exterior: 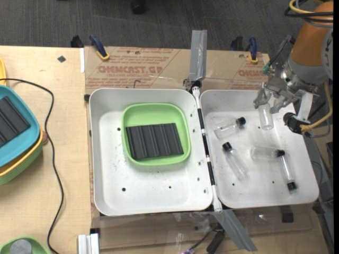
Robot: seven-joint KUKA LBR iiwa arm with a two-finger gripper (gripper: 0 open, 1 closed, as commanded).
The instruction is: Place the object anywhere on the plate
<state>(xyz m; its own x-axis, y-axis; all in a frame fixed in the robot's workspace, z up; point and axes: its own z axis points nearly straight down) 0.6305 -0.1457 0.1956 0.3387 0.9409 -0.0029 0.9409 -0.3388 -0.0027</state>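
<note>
Arm [312, 46]: broad orange band, rounded, glossy, grey casing above it near top edge. Yellow-and-black cable loop [303, 3] coiled beside grey casing, above orange band. Below band: silver-grey metal wrist block, angular, with small brackets and dark fittings. Small teal-green part at left side of wrist block. Claw [266, 103]: pale metallic, thin, shiny. Right of claw: black round fitting with yellowish cable [312, 126] curving away from it.

Green plate [156, 135] in left bin; clear vial [265, 118], perhaps upright, in right.
</note>
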